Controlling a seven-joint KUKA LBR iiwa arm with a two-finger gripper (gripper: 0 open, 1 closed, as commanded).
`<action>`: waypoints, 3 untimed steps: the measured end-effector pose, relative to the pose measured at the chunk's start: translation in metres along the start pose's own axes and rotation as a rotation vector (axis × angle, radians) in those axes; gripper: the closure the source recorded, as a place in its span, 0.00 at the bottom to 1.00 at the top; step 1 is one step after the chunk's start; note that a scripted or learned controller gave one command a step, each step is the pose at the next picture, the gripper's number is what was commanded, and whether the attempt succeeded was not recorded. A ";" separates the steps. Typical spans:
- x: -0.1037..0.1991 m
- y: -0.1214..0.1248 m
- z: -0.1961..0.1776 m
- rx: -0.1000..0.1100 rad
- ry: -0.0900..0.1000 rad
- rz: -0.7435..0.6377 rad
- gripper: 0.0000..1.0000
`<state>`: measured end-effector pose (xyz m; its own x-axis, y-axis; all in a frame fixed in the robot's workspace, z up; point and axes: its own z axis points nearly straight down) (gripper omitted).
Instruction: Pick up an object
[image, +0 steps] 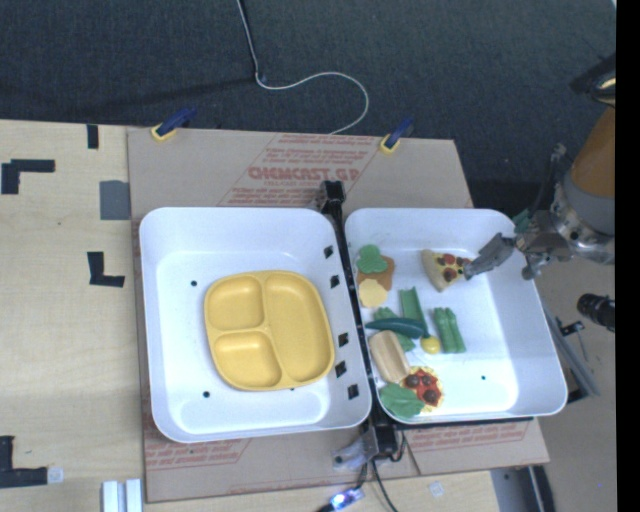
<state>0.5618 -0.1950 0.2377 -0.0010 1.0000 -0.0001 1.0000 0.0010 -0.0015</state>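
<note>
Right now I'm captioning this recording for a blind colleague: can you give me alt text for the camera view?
Two shallow white bins sit side by side on a bench: the left bin holds a yellow divided plate, and the right bin holds a cluster of toy food, including a pizza slice and green vegetables. The robot's gripper reaches in from the right, just beside the pizza slice.

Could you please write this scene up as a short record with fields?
left bin: holds a yellow tray with three compartments
right bin: holds toy food, crowded toward its left side
pizza: upper middle of the right bin, apart from the rest
green sticks: near the bin's middle
hot dog: by the left wall, low
arm: at the right bin's upper right corner
tool: just right of the pizza, nothing seen held
</note>
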 end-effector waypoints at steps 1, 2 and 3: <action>0.003 0.000 0.064 0.005 0.001 0.000 0.00; -0.004 -0.001 0.112 0.004 0.000 0.000 0.00; -0.004 -0.001 0.155 0.000 -0.001 -0.001 0.00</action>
<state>0.5605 -0.1986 0.0827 -0.0015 1.0000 -0.0012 1.0000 0.0015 -0.0013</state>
